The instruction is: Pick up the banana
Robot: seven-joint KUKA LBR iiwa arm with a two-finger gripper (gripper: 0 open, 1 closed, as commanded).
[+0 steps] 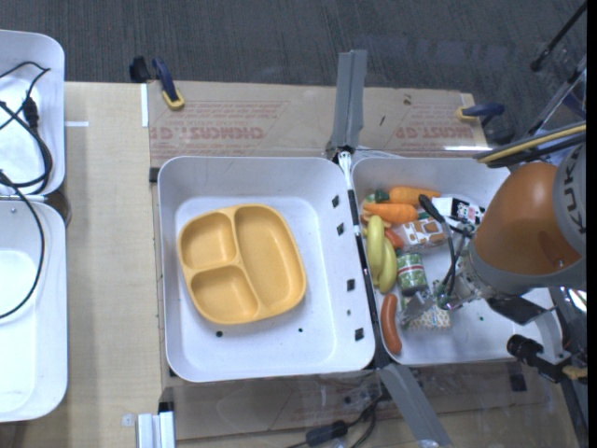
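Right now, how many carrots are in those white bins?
2, both in the right bin: one carrot near its far edge, a second carrot just in front, beside the banana. The arm may hide others.

Cardboard sheet [280, 124]: red print, mirrored; illegible

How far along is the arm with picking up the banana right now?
Done: the arm has reached into the right bin, and its gripper is low among the toy food. In hand: nothing visibly held. Left: the banana lies by the bin's left wall, apart from the gripper, so the grasp and lift remain.
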